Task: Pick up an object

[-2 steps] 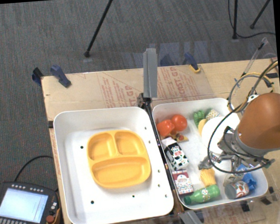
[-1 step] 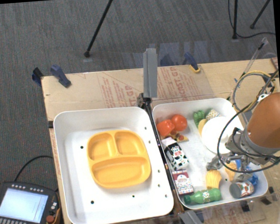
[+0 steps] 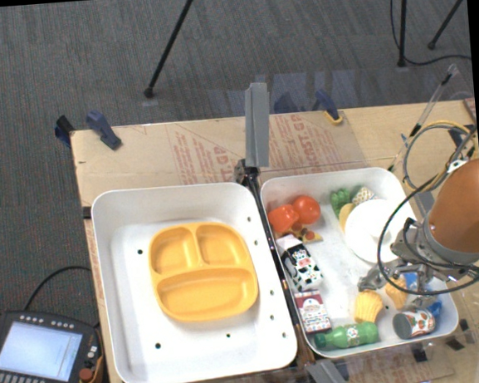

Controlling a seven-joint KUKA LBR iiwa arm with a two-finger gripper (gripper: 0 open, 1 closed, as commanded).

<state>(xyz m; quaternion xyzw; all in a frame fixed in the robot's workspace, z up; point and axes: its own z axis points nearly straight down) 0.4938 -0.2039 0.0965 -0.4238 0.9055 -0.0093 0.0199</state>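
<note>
Corn [image 3: 367, 306] lay just left of the pincer [image 3: 402, 285], near the right bin's [image 3: 330, 178] near edge. Whether the pincer was wide or narrow could not be told.

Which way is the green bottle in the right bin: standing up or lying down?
Lying down. The green bottle rests lengthwise along the right bin's near wall.

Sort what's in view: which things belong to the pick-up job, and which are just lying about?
Job:
hand, low over the right bin
toys there: green bottle, corn cob, red pieces, white plate

Lying about:
yellow divided tray
left bin
pendant
</note>
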